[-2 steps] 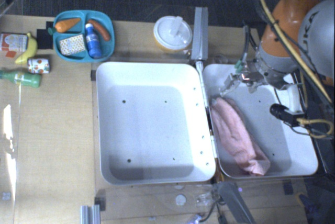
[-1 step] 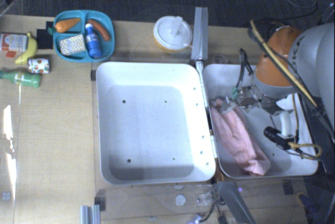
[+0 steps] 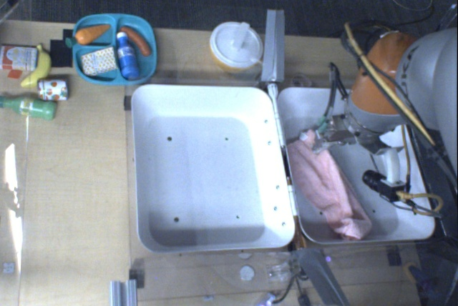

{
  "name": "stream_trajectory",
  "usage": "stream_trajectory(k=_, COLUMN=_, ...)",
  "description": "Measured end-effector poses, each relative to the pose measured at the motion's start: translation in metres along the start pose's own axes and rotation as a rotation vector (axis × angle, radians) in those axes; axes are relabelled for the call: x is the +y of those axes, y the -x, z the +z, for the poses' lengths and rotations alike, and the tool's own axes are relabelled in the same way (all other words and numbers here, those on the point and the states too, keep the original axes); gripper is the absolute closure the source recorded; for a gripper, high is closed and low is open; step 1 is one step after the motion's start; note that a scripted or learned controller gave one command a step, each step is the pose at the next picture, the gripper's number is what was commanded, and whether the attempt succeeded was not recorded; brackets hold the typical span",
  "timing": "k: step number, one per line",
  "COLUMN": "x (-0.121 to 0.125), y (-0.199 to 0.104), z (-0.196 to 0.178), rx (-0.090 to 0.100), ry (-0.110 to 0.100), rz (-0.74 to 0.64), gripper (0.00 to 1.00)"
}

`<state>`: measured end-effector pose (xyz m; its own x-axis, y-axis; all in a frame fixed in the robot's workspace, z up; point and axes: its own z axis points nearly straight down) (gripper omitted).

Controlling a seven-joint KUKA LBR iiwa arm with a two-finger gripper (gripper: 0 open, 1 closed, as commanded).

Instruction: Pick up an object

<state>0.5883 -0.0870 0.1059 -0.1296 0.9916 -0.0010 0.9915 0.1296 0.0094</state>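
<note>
Camera view has me looking down on a pink cloth (image 3: 325, 183) lying crumpled in the right bin (image 3: 422, 229), and that cloth is the only thing in either bin worth going for. It stretches as a long bundle from its upper end, right under my jaws (image 3: 320, 138), away and down toward the near wall of the bin, slanting a little toward the arm's side as it goes. So the long axis runs roughly from the jaws toward the front edge of the bench (image 3: 64, 211), and most of the fabric lies below the jaws in the picture, not beside them.

My jaws sit at the top end of the cloth, low and close to it, near the divider between the two bins. Whether they are spread or pressed together I cannot tell; the tips are small and dark against the fabric, and I cannot say that any cloth is between them. I would not call this a hold.

My judgement is that the grasp hinges on that top end: the jaws are over the very edge of the bundle, so a closing there may catch only a thin fold. A shift along the cloth's length, toward the thicker middle, looks safer to me.

Beyond the jaws, the left bin (image 3: 207, 154) lies across the divider. Further off on the bench are a white lidded cup (image 3: 236, 46) and a blue tray (image 3: 147, 33) of toy food.
</note>
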Motion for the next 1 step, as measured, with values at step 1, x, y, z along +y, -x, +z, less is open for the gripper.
stream_trajectory(k=1, x=0.0487, y=-0.0132, z=-0.0793, rx=0.0, ry=-0.004, rz=-0.133, gripper=1.0)
